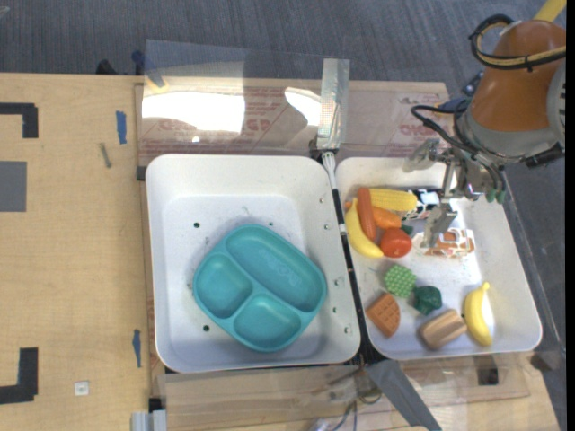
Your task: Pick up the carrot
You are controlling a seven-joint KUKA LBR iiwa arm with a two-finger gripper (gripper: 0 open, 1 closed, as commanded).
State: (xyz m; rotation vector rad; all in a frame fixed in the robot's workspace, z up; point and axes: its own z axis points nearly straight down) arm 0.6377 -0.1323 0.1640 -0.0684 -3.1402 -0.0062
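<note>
In the right white plastic bin (pixel 519 268), the nearest things lie at about five o'clock: a brown bread roll (pixel 442 329) and a small yellow banana (pixel 480 313). Farther back, at ten o'clock in this bin, the slim orange carrot (pixel 367 212) lies free between a long yellow banana (pixel 359 233) and a yellow corn cob (pixel 393 200), above a red tomato (pixel 395 242). The claw (pixel 440 212) hovers near the carrot, at its three o'clock; whether its jaws are apart I cannot tell. I judge this as the approach step; next it must shift toward nine o'clock and descend over the carrot.
</note>
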